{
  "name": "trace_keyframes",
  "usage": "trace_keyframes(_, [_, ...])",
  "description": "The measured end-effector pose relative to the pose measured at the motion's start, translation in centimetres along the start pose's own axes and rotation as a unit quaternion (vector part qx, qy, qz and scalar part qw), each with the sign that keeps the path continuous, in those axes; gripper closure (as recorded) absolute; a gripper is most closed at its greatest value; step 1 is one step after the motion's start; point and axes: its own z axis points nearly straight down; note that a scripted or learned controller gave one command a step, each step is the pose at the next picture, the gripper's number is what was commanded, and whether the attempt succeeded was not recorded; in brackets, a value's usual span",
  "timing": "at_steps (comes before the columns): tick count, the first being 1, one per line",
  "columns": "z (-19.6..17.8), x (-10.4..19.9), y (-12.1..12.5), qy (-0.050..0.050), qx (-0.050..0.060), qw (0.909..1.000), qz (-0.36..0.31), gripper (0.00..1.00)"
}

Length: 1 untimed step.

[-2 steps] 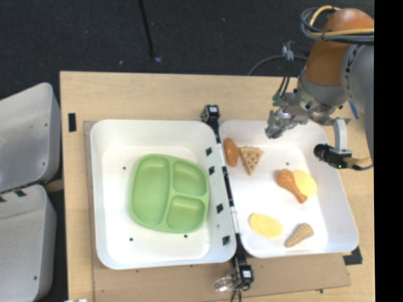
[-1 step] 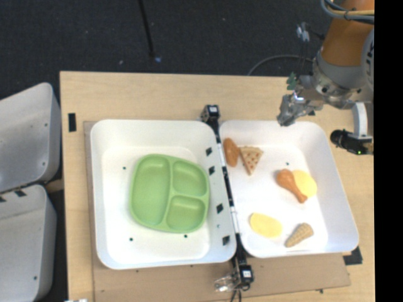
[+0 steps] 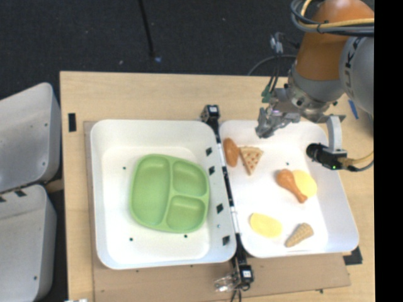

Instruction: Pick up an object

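You're looking at a grey arm (image 3: 352, 49) wearing an orange band (image 3: 330, 30), black and yellow cables looping above, ending in a grey metal gripper (image 3: 269, 126).

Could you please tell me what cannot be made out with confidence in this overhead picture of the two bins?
- The hand: its fingers look dark and blurred from above, so open or shut is unclear.
- The yellow piece: partly covered by the toy drumstick, so its shape is unclear.
- The arm: cut off by the frame's top.
- The green tray: compartment depth unreadable from above.
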Motion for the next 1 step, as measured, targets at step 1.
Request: trace_keyframes(1, [0.08, 5.19, -1.17, 0.001, 0.0, 1.0, -0.001, 1.0])
